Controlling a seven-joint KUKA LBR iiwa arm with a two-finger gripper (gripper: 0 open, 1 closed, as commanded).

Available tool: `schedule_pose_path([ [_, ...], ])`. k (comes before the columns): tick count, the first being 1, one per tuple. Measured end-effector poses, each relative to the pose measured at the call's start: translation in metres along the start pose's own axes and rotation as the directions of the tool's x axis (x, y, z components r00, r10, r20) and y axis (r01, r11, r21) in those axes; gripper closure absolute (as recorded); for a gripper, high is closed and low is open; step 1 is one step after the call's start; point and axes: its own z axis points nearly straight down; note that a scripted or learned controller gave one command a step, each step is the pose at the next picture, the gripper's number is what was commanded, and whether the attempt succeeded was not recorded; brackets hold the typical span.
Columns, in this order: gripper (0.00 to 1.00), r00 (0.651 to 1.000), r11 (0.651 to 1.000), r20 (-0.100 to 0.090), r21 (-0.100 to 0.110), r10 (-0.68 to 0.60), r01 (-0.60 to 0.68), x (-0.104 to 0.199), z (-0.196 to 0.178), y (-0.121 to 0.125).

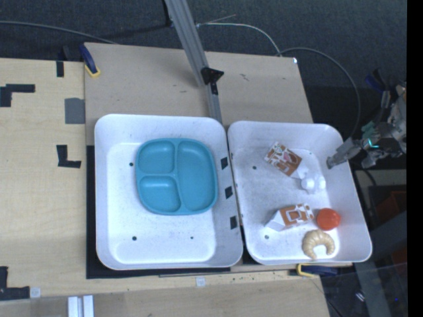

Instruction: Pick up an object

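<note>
The right bin (344,197) holds several small objects. A brown and white packet (283,158) lies near its back, with a small white lump (309,183) just in front of it. Nearer the front lie a second brown and white carton (293,216), a red-orange ball (328,218) and a tan croissant-shaped piece (319,244). My gripper (340,156) hangs over the bin's right rim, to the right of the packet and apart from every object. Nothing is visibly held in it.
The left bin (115,197) carries a blue divided plate (176,176). A grey metal post (192,35) slants down to the seam between the bins. Cables (317,51) run across the dark floor behind the bench.
</note>
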Motion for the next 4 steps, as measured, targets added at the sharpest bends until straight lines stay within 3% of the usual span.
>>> schedule_pose_path([
  [1, 0.00, 1.000, 1.000, 0.000, 0.000, 0.000, 0.000, 0.000, 0.000, 0.000],
  [2, 0.00, 1.000, 1.000, 0.000, 0.004, 0.001, -0.001, 0.004, 0.045, 0.004],
  [4, 0.00, 1.000, 1.000, -0.002, 0.007, 0.001, -0.001, 0.021, 0.159, -0.013],
])
